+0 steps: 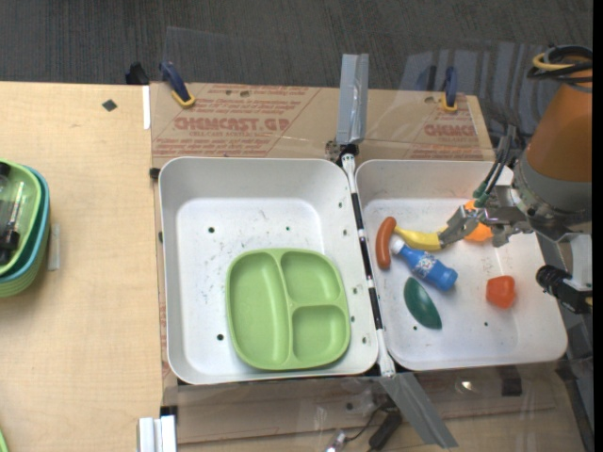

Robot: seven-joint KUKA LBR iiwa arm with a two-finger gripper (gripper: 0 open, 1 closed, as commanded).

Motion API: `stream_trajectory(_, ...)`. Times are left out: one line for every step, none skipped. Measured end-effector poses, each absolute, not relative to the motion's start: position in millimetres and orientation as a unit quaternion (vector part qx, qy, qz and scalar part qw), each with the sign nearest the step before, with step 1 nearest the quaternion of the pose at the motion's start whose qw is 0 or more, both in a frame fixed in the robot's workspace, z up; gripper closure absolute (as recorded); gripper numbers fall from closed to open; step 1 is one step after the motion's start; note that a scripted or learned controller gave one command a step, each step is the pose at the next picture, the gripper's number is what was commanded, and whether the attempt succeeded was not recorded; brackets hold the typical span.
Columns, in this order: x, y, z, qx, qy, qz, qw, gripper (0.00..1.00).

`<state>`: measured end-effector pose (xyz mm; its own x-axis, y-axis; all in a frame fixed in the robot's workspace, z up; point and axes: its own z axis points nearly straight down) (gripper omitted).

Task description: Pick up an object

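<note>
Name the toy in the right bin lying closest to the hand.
The yellow banana: its end reaches the hand, while the hot dog, bottle and orange block lie farther away.

wooden bench (75, 347), two white bins (188, 281), cardboard (245, 121)

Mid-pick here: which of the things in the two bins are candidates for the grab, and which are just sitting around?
Belongs to the job:
gripper, low in the right bin
yellow banana, at its tip
red sausage
blue bottle
dark green piece
orange block

Just lying about:
green divided plate in the left bin
green containers on the bench at far left
</note>
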<state>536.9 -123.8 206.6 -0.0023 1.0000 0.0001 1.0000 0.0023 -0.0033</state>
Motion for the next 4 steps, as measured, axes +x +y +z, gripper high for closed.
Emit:
stream_trajectory(537.2, -124.8, 214.7, -0.707, -0.707, 0.0017, 0.001, 1.00)
stream_trajectory(574.2, -113.6, 91.4, -0.688, -0.726, 0.0003, 0.000, 1.00)
stream_trajectory(638.6, -15.2, 191.2, -0.722, -0.692, 0.0009, 0.000, 1.00)
stream_trajectory(658.5, 52.9, 190.0, -0.755, -0.656, 0.0019, 0.000, 1.00)
